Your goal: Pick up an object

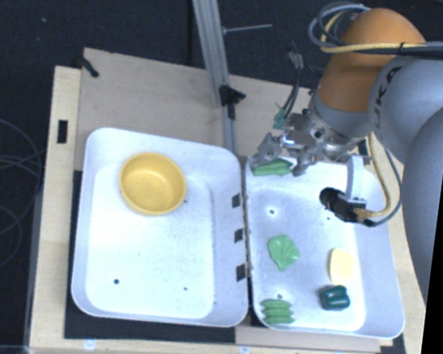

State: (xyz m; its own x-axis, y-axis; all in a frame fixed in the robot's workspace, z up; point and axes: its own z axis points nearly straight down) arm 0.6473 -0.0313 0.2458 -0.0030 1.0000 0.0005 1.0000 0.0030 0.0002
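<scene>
My gripper (282, 157) hung over the far left corner of the right bin (385, 258), close to the wall that it shares with the left bin (93, 196). A long green object (271, 168) lay right at the fingertips, and it looked to be caught between them, so I would say the fingers were closed on it, though the view from above was too cluttered for me to be fully sure of the grip. My grey arm (418, 101) reached in from the right, with its orange band (365, 57) above the wrist and cables looping around it. A black fitting with a cable (341, 204) sat just beside the gripper, over the bin's far right part. Lower in the same bin lay a light green leaf-shaped piece (283, 251) near the middle, a pale yellow block (341, 266) to its right, a dark green block (333, 297) just below the yellow one, and a ribbed green piece (276, 310) by the near rim. In the left bin a yellow bowl (153, 183) stood upright toward the far left corner, well apart from everything else. Both bins rested side by side on the tabletop (153, 82), and a grey metal rail (211, 41) ran down at a slant from the top toward the place where the bins meet.
</scene>
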